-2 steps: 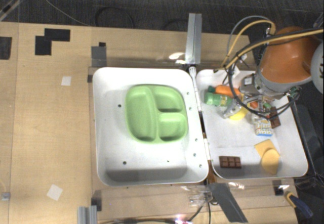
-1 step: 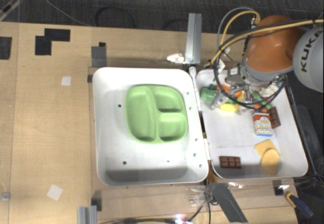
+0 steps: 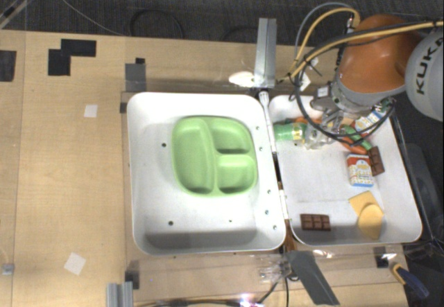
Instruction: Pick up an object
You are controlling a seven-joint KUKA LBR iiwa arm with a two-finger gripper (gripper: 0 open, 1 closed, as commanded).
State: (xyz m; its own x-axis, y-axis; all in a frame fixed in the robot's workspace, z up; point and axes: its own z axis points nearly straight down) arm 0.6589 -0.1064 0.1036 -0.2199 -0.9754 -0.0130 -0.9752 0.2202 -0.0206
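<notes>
The arm's orange wrist [image 3: 371, 56] hangs over the far part of the right bin [image 3: 312, 188]. My gripper [image 3: 326, 127] reaches down below it, among a cluster of small items at the bin's back. A green bottle with a yellow band [image 3: 288, 132] lies just left of the gripper. An orange carrot-like piece [image 3: 312, 120] and a brown bar [image 3: 375, 159] sit close by. Cables and the wrist hide the fingertips.
The left bin [image 3: 149, 160] holds a green divided plate [image 3: 211, 154]. In the right bin lie a small red and white carton [image 3: 360, 170], a yellow sponge-like block [image 3: 368, 215] and a brown chocolate bar [image 3: 315, 222]. A metal post [image 3: 266, 49] stands behind the bins.
</notes>
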